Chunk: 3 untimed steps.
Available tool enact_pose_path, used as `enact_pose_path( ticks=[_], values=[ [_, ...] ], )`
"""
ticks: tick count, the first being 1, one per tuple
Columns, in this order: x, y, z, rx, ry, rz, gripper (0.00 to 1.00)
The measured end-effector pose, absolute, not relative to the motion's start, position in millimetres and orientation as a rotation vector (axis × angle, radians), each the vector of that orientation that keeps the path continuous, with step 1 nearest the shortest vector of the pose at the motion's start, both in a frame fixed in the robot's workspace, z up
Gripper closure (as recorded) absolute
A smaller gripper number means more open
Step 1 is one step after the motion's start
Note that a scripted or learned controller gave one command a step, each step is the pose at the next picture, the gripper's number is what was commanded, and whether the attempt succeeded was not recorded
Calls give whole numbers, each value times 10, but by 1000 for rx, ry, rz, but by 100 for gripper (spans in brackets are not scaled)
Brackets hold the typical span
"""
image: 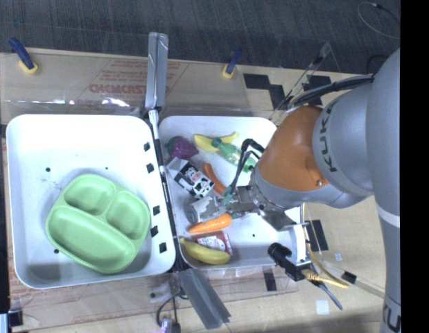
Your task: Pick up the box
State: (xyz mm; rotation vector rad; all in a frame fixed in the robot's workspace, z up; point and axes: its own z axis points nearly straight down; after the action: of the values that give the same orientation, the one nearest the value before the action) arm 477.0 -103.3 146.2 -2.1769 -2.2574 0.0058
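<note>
Two shallow white bins sit side by side, and the action is all in the right-hand bin (263, 127). The small black-and-white printed carton box (194, 180) lies tilted near that bin's left wall, just below a purple rounded toy (180, 147) and beside a slim orange carrot-like piece (214, 179). It looks light and stiff, a thin cardboard shell that would likely dent under a hard squeeze, with smooth printed faces that could slip. The safest hold, by the look of it, is across its two narrower sides, pads flat on the faces.

The grey arm with its orange band leans in from the right, and the gripper (224, 201) hangs low over the clutter just below and right of the box; whether anything sits in its grasp, or how wide it stands, cannot be told from here.

Around it: a yellow banana (214, 143) and a green piece (231, 151) toward the back, an orange toy carrot (211, 223) in the middle, a red-and-white packet (215, 241) and a second yellow banana (206, 254) at the front. The left-hand bin (34, 137) holds one thing, a pale green divided plastic tray (98, 222).
</note>
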Motion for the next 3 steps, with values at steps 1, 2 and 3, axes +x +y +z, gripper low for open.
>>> enact_pose_path(
  ticks=[1,2,3],
  values=[
    [5644,-1192,2639,-2311,-2130,-1,0],
    [5643,-1180,2719,-2299,-2136,6,100],
    [5643,-1177,2717,-2298,-2137,6,0]
  ],
)
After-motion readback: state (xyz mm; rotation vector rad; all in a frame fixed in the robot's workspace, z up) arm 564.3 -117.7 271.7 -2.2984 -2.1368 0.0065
